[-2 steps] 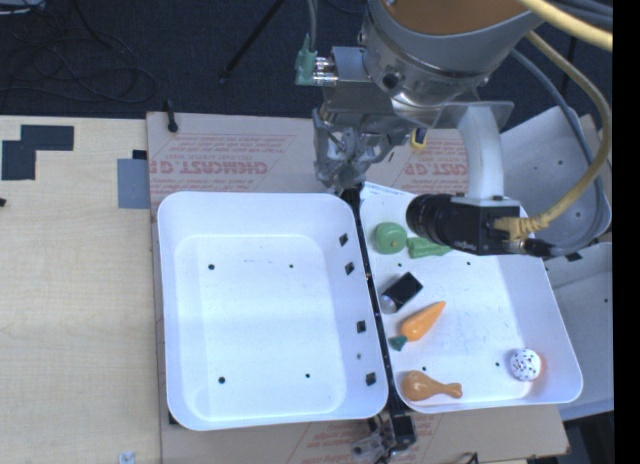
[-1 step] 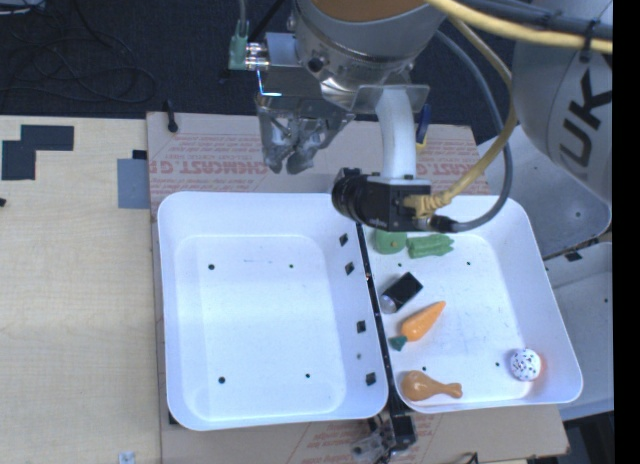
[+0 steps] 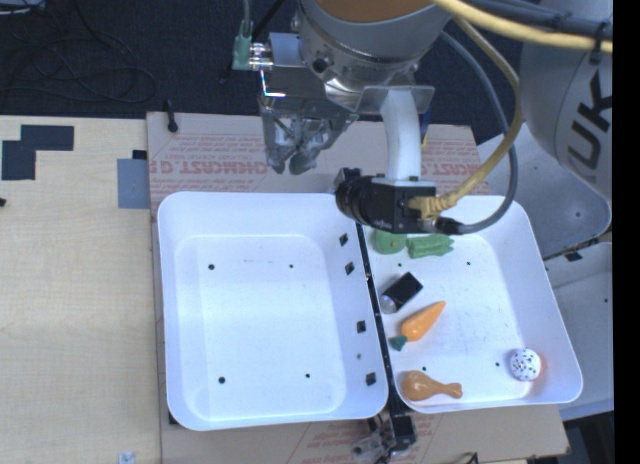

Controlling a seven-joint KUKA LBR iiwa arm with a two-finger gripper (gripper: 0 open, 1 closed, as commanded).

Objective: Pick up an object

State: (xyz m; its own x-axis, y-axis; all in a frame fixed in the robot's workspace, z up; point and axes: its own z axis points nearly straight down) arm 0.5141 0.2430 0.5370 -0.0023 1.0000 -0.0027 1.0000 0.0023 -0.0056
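Step in hand: approach, by my reading; nothing lifted yet, all candidate objects lie in the right white shallow plastic bin [image 3: 560,352].
Candidates: green toy-like piece [image 3: 415,245] at the bin's upper left; small black block with a pale end [image 3: 401,290] just below it; orange carrot-shaped piece [image 3: 422,321] at centre; tan gourd-shaped piece [image 3: 428,385] near the lower edge; white speckled ball [image 3: 524,364] at lower right.
Advice: choose the ball or the carrot piece, each standing apart from its neighbours; descend straight down and centred, keeping off the divider between the bins.
Left white shallow plastic bin [image 3: 180,252]: left half of the frame, on the cardboard-covered surface [image 3: 220,162].
Hand [image 3: 292,157]: upper centre of the frame, above the cardboard behind the bins; dark fingers hang down close together, nothing visible between them.
Arm: grey wrist with orange band above the hand, reaching in from the right, cables looping over the right bin.
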